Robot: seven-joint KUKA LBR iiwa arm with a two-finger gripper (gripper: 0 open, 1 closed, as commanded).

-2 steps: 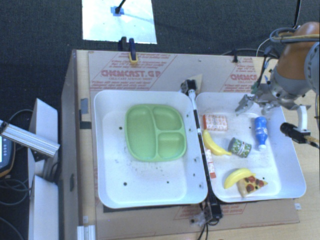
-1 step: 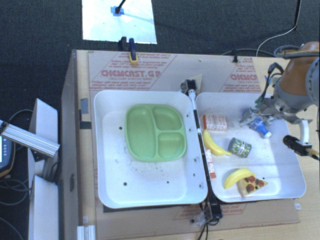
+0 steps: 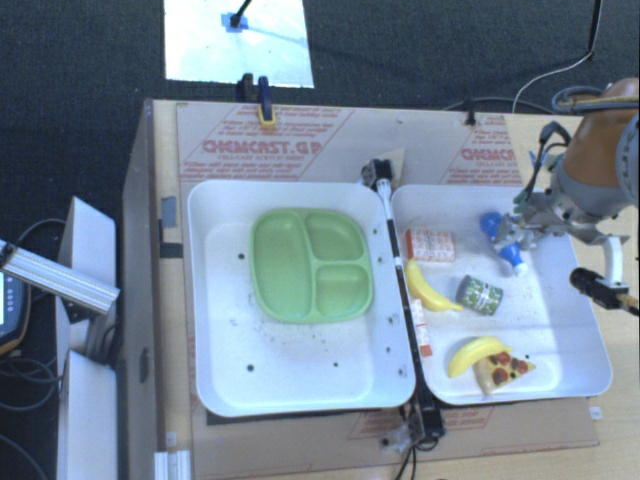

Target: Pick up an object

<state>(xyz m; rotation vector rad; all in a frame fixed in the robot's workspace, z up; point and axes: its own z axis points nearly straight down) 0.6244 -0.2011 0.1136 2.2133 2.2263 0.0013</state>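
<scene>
Here the left bin (image 3: 215, 368) carried a green divided plate (image 3: 311, 265), lying flat toward that bin's back half. Across the divider, the right bin (image 3: 585, 353) held a small red-and-white carton (image 3: 431, 245) near its back left corner, a banana (image 3: 429, 290) just in front of it along the left wall, and a dark green can (image 3: 479, 295) on its side near the middle. A second banana (image 3: 474, 353) touched a pizza slice toy (image 3: 503, 368) by the front edge. At the bin's back right, the pincer (image 3: 518, 236) sat low over a blue object (image 3: 503, 238), touching or nearly so; whether it was spread or closed, I could not tell.
</scene>
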